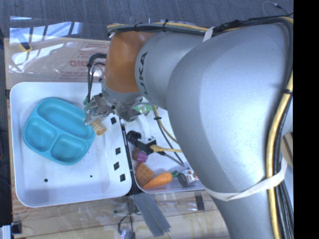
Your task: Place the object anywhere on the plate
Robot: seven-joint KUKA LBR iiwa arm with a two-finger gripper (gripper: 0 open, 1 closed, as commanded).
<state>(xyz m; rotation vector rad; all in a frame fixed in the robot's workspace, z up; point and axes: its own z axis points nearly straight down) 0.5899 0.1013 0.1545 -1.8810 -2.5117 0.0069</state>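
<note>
step: carry toward the blue three-compartment plastic plate (57, 130), by my reading | claw (96, 118): just beside plate's right rim, grip state cannot be told | object: small tan piece (100, 129) under claw, touching plate's right edge, held or not unclear | next: shift left over plate, release

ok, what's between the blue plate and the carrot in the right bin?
In the camera view, between the blue plate and the carrot lie bare white floor of the left bin and the black-marked rims where both bins meet.
</note>
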